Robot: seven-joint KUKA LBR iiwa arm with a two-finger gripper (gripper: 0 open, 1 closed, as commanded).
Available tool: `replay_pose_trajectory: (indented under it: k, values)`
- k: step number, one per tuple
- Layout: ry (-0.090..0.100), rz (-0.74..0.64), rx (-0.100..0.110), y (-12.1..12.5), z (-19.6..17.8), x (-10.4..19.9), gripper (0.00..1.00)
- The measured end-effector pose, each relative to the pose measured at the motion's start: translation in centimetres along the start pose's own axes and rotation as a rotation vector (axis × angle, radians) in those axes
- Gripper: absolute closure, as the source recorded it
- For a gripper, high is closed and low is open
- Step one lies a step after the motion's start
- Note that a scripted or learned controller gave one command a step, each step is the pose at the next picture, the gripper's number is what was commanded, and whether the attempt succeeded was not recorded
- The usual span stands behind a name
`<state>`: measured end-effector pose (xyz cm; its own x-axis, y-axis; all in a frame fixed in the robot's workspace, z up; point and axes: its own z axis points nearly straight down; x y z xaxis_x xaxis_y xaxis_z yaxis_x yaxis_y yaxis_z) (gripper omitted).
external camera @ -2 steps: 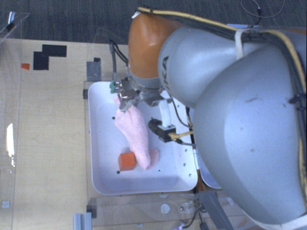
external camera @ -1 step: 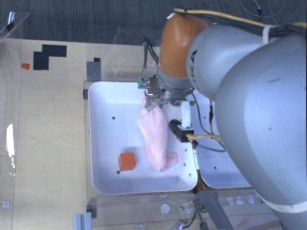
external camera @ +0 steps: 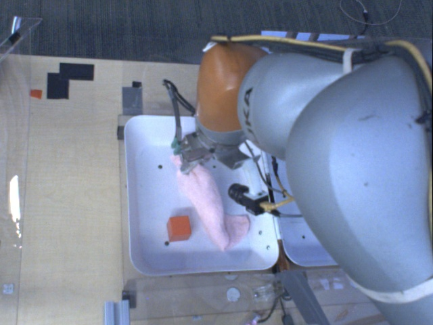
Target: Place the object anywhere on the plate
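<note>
- Overhead, a big grey arm [external camera: 338, 154] with an orange band reaches in from the right over a bench with two white bins.
- Its gripper [external camera: 186, 156] sits low over the left bin [external camera: 145, 181], near the bin's back edge; I cannot tell whether the claw is spread or pressed together.
- Just below the gripper lies a pink cloth [external camera: 206, 205], a long rumpled strip running from the middle of the bin toward its front right corner. Its top end meets the gripper, though whether it is pinched I cannot say.
- A small orange block [external camera: 178, 228] rests near the bin's front edge, left of the cloth and apart from it.
- I see no plate clearly.
- The cloth looks soft, light and floppy; it would likely sag and trail when lifted. A pinch on a raised fold near one end seems best.
- The block looks stiff and light, easy to take by two flat sides.
</note>
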<state>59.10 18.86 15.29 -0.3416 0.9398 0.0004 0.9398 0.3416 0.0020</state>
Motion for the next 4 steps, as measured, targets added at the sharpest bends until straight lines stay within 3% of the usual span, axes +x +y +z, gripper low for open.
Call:
replay_pose_trajectory:
  k: [1, 2, 3, 4]
  values:
    - [0.0, 0.083, -0.004, -0.4, -3.8, 3.0, 1.0]
    - [-0.001, 0.117, -0.006, -4.0, -9.5, -4.3, 1.0]
    - [0.0, 0.175, 0.002, -2.1, 0.1, 0.5, 1.0]
    - [0.0, 0.071, -0.019, -8.3, 1.3, 6.1, 1.0]
